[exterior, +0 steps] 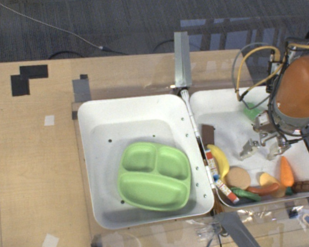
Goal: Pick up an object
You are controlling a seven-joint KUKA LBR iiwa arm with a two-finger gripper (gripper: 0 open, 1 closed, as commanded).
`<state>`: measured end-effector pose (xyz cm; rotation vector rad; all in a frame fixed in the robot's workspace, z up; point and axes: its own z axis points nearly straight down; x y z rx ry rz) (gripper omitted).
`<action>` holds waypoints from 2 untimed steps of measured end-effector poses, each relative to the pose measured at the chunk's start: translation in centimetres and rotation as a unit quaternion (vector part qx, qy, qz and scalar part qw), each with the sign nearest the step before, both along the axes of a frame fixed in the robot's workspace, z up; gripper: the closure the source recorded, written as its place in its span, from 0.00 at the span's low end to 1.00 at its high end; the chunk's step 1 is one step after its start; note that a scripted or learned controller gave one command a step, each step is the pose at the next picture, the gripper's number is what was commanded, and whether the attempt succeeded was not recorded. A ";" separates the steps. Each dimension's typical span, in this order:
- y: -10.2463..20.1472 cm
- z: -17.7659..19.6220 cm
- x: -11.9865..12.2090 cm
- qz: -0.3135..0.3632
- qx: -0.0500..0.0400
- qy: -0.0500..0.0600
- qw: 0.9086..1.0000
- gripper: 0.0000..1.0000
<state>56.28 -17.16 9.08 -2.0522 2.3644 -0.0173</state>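
Claw (pixel 262 147) in right bin (pixel 229 120) | carrot (pixel 285 171) just beside, apart

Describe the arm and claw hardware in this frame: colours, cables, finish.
The arm shows a rounded orange band above the wrist, over a dark grey collar. Yellow and black cables loop off its left side, next to a small green part. The claw is bare silvery metal with small angular pieces.
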 end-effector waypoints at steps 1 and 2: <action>1.5 -0.1 5.2 -0.053 0.002 0.001 0.999 0.00; 2.9 0.0 -0.7 -0.031 0.001 0.001 1.000 0.00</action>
